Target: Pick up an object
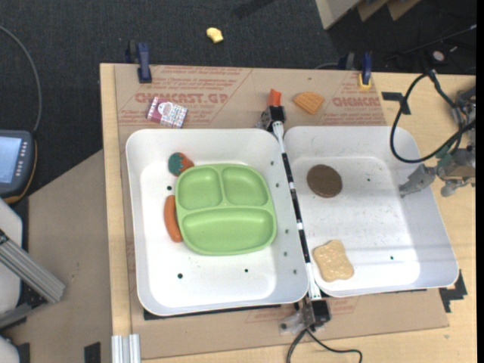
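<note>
Brown round cookie [324, 181], flat

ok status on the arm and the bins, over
Gripper at right bin's right wall, holding nothing. Brown disc and cracker lie untouched. Path unobstructed.

You'll find the grey two-finger gripper [456, 174] cut off at the right edge. The green three-compartment plastic plate [224, 207] partly hides an orange sausage-shaped toy [172, 219] and a small teal-and-orange piece [179, 162].
</note>
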